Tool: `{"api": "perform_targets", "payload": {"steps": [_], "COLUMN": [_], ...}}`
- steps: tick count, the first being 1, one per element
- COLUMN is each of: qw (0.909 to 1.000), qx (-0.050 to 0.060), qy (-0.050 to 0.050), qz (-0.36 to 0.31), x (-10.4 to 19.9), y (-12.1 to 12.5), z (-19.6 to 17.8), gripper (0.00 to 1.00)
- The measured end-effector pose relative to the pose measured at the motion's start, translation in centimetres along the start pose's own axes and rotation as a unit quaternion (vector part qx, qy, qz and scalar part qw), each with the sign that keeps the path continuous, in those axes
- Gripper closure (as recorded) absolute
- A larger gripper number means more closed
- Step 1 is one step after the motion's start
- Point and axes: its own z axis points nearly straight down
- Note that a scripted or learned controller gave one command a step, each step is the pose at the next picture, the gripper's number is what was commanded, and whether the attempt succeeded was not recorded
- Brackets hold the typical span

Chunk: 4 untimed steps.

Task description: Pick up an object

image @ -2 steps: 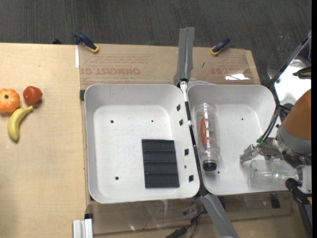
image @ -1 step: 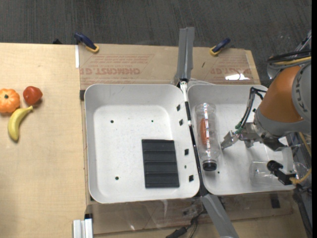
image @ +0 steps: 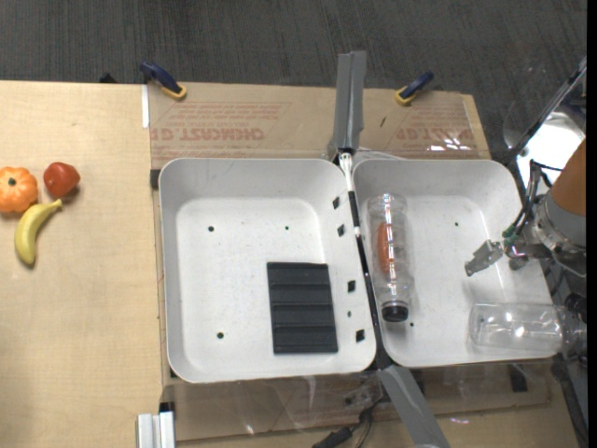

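Observation:
A clear plastic bottle (image: 388, 254) with an orange label and a dark cap lies lengthwise along the left side of the right bin (image: 438, 180). A crumpled clear plastic container (image: 513, 328) rests in that bin's front right corner. A black ribbed rectangular block (image: 301, 307) lies flat in the left bin (image: 187, 250), toward its front right. My gripper (image: 485, 258) reaches in from the right edge over the right bin, above and to the left of the clear container and well right of the bottle. Nothing shows between its fingers.
On the wooden bench at the far left lie an orange (image: 15, 190), a red apple (image: 62, 179) and a banana (image: 34, 232). Cardboard (image: 242, 124) held by blue and yellow clamps (image: 163, 79) sits behind the bins. A grey divider bar (image: 350, 101) runs between them.

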Motion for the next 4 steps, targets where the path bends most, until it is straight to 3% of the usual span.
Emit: {"api": "perform_targets", "payload": {"steps": [1,2,3,4], "qw": [0.9980,0.9954,0.9956,0.9956], "qx": [0.001,0.000,0.000,0.000], "qy": [0.002,-0.002,-0.002,-0.002], "qz": [-0.063,-0.096,-0.094,-0.094], "x": [0.7,5.6,5.6,5.6], "y": [-4.9,-4.4,-4.4,-4.4], "z": [2.4,2.4,1.5,1.5], "gripper": [0.00,0.00,1.00,0.00]}}
